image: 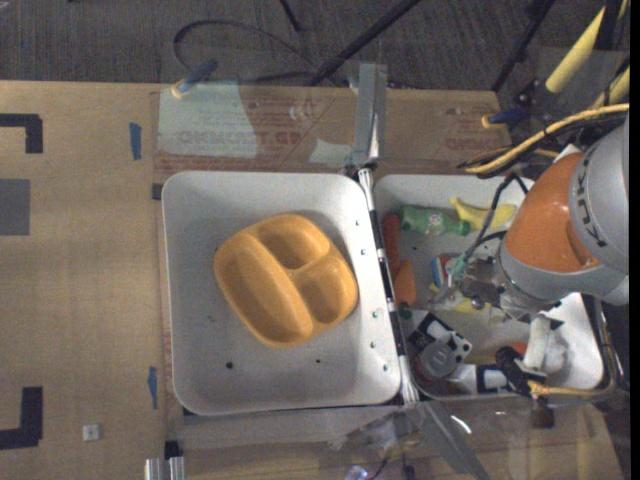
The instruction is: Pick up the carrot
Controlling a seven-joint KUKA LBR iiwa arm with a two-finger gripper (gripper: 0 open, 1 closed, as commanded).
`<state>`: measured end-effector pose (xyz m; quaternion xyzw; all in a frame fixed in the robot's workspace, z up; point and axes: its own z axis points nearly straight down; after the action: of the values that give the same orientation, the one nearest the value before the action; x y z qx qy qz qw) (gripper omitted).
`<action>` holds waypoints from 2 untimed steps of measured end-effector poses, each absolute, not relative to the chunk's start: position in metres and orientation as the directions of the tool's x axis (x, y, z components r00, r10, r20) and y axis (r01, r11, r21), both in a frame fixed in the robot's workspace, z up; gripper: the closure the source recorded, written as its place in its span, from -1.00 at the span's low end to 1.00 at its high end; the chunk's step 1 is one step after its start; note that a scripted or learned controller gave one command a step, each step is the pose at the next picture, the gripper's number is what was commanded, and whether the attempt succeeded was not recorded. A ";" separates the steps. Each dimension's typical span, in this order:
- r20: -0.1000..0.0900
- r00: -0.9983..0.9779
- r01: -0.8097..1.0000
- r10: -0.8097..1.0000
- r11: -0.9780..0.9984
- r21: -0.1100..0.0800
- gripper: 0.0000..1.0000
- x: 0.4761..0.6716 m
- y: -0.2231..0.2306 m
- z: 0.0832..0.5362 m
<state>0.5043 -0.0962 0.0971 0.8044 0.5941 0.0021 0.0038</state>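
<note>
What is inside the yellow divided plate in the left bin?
Nothing visible: the yellow divided plate shows three bare compartments. The carrot lies in the right bin, against its left wall. What lies under the plate is covered.

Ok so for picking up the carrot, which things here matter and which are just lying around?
Matter:
- carrot, by the left wall of the right bin
- gripper, over that bin

Lying around:
- yellow divided plate in the left bin
- green bottle
- banana
- other small clutter, too jumbled to name
</note>
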 end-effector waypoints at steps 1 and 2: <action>0.003 0.548 0.837 0.837 -0.548 0.001 -1.00 0.481 -0.131 0.086; 0.009 0.746 0.666 0.666 -0.746 -0.002 -1.00 0.483 -0.154 0.086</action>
<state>0.4831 -0.1540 0.0864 0.9344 0.3563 0.0038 -0.0027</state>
